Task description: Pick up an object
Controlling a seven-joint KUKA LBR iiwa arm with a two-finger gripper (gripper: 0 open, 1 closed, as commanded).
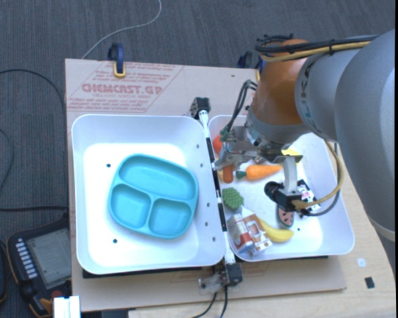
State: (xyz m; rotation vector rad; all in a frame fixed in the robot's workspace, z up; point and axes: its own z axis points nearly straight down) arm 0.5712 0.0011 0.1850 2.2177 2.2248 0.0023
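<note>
The gripper (229, 156) hung over the right bin's (338, 234) left wall beside the carrot (262, 171), its grip state beyond my telling, and I feared it might strike that wall or snag nothing.

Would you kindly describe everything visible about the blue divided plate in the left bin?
The blue plate is a light blue tray with rounded corners that looks like smooth plastic. Raised ridges split it into three compartments: one long section along its far side and two smaller ones nearer the camera. It lies flat and right side up on the floor of the left bin, roughly central and turned slightly askew to the bin walls. Nothing sits in it, and it touches only the bin floor.
</note>
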